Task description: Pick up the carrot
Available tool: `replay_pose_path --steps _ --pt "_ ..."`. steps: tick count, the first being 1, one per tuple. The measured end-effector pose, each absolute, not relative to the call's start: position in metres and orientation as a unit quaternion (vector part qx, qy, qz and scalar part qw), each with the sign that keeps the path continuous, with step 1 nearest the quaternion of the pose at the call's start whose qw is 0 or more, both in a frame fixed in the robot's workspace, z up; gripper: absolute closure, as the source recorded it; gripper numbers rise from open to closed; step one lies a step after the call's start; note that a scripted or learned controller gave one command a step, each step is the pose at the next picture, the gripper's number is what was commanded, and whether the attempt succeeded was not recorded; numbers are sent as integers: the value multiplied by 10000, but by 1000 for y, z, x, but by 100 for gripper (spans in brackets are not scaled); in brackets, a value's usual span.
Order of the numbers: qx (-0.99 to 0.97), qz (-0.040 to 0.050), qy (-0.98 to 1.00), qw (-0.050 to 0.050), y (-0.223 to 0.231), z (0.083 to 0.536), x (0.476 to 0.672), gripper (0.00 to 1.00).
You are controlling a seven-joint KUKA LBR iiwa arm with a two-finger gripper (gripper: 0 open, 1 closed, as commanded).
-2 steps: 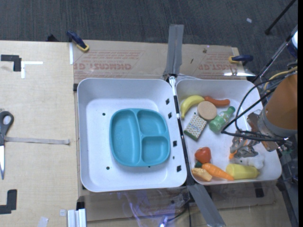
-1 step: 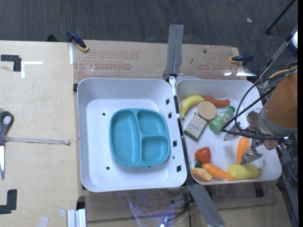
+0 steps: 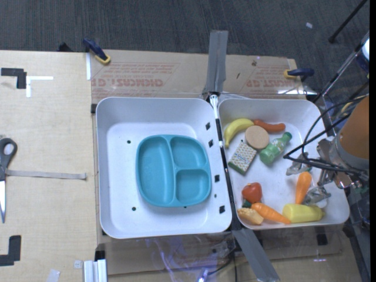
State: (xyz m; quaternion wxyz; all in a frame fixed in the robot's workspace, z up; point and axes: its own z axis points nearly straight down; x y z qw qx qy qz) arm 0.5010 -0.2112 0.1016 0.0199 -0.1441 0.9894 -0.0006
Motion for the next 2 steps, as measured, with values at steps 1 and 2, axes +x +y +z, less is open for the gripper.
replay_pose_path --steps 1,2 --pt "-376 -23 9992 165 -218 101 498 0" --pt "-229 -53 9995 207 -189 102 494 0"
